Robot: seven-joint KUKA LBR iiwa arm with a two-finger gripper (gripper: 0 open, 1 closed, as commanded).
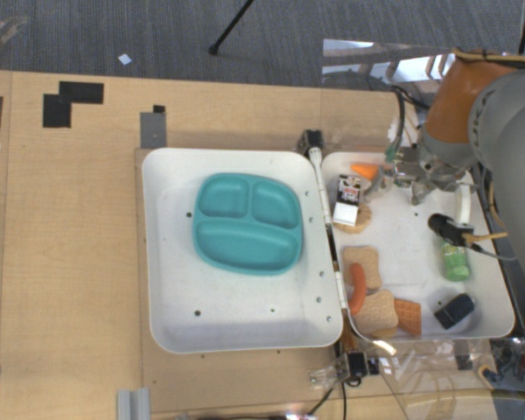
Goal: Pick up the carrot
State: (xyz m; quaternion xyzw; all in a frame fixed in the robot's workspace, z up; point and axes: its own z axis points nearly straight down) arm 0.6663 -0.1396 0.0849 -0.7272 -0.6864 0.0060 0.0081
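Reaching for the carrot (364, 171) looks to be the step in hand: it lies in the far-left corner of the right bin (494, 322), just beside a small white and black box (348, 199) and near the bin's far wall, with the end effector (409, 175) close on its right, and whether that end effector is open or closed cannot be told, nor is anything seen in its hold. Judged advice is to descend over the carrot's mid-length, straddling its short width, clear of box and wall. Its long axis runs roughly left to right across the view, slightly tilted; which end is the tip is too small to tell
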